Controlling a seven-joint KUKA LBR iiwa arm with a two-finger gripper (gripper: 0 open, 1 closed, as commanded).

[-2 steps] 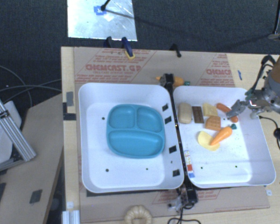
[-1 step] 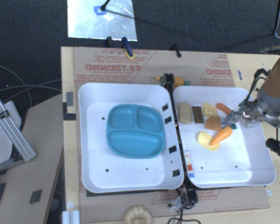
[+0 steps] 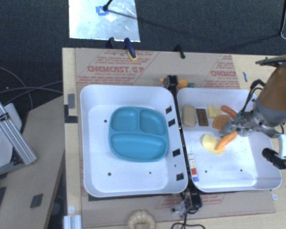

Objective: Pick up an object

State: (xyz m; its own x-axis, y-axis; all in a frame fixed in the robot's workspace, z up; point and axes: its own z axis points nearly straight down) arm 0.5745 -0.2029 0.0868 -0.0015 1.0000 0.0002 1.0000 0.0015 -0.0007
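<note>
In the right bin point(image 3: 238, 175), the gripper point(image 3: 236, 129) hangs low over a toy carrot point(image 3: 226, 140), which lies tilted against a yellow piece point(image 3: 209, 142). The carrot's upper end sits at the fingertips; whether they pinch it, I cannot tell.

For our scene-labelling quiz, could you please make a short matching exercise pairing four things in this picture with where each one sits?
Things:
1. blue divided plate
2. carrot
3. brown bar
4. blue clamp

Places:
A. on the bench's far edge, outside both bins
B. right bin, lying across a yellow piece, at the gripper
C. alone in the left bin
D. right bin, beside a tan oval piece

Pairs: 1-C, 2-B, 3-D, 4-A
</note>
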